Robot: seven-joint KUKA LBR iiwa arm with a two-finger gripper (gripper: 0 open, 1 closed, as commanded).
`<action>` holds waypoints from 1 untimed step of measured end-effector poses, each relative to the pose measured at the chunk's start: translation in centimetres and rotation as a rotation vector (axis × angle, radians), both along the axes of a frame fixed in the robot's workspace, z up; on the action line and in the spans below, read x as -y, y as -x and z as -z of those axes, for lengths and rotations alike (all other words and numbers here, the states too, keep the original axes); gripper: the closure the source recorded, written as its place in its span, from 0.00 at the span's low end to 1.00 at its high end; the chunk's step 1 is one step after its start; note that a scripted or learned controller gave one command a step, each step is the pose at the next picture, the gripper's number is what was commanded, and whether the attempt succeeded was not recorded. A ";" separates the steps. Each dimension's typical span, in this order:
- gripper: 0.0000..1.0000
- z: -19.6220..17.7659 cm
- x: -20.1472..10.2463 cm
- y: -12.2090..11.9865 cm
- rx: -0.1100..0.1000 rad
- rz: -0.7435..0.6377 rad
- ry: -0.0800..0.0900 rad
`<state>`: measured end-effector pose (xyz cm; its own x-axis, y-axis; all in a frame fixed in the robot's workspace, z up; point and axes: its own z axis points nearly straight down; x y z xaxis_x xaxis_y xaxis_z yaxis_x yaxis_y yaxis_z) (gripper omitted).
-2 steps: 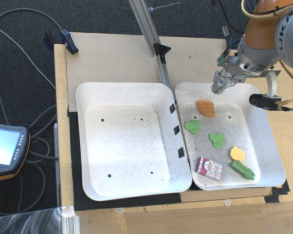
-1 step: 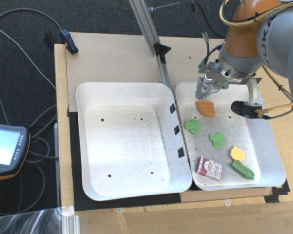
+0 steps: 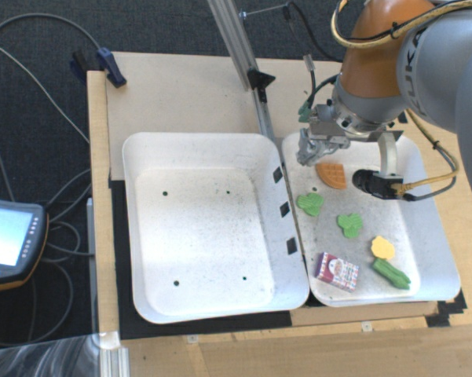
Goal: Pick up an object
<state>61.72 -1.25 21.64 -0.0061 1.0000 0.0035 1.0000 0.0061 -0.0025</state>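
Approach step: gripper (image 3: 310,157) hovers just left of orange piece (image 3: 332,173) in right bin (image 3: 444,265), finger state can't tell, nothing visibly held. Next: shift over piece, descend, close.

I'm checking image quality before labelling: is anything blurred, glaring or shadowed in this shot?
Camera view: lighting even and soft; the claw reads slightly smeared while the orange piece and green pieces stay sharp; the right bin is bright but not blown out; faint shadows under the arm; the handheld screen glows washed-out at left.
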 end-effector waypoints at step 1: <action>1.00 -1.4 -5.8 1.2 0.002 -0.002 0.000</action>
<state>60.55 4.56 23.04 -0.0082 1.0000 0.0039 1.0000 0.0082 -0.0006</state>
